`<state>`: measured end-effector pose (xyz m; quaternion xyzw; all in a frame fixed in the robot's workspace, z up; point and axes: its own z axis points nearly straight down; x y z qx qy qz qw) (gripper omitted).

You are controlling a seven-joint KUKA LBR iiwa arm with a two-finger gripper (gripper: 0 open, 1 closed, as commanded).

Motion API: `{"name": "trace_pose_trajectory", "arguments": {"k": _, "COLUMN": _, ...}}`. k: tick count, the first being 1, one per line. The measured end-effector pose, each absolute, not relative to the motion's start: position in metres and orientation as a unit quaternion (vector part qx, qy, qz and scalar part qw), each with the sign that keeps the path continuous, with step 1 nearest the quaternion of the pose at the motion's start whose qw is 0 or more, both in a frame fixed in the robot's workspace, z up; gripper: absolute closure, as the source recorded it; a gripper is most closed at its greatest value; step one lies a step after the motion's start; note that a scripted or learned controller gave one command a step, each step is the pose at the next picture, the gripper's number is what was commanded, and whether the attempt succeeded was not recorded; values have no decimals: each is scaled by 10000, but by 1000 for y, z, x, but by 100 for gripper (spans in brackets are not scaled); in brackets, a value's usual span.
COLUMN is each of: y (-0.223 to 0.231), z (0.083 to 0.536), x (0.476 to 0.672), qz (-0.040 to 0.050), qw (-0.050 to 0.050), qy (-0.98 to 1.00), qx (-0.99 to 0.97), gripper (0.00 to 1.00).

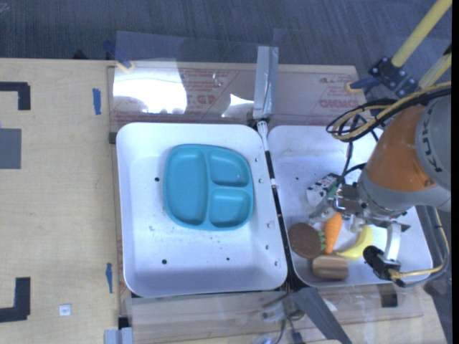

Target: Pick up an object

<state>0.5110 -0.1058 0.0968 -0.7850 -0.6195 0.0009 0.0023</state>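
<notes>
Carrot (pixel 333 229) lies in the right bin (pixel 287 156), directly under the jaws (pixel 336 208), with a brown round cookie (pixel 305 240) just to its left, a banana (pixel 356 244) to its right and a tan block (pixel 329 266) near the front wall. Whether the jaws are spread or clenched I cannot tell, nor whether they touch the carrot. The left bin (pixel 143 256) holds a blue divided plate (pixel 209 186) with three compartments. Faint red print on the cardboard (pixel 208 84) behind the bins is too blurred to read.

carrot (pixel 333 229) upright, orange | brown disc (pixel 305 240) left | banana (pixel 356 245) right | brown block (pixel 330 266) below
</notes>
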Motion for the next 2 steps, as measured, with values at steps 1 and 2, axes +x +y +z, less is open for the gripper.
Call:
{"name": "trace_pose_trajectory", "arguments": {"k": 1, "y": -106, "z": 107, "x": 511, "qz": 1, "qw": 15, "qy": -6181, "qx": -7861, "gripper": 100}}
{"name": "trace_pose_trajectory", "arguments": {"k": 2, "y": -59, "z": 188, "x": 568, "qz": -35, "qw": -18, "qy": -6459, "qx": -7634, "gripper": 100}}
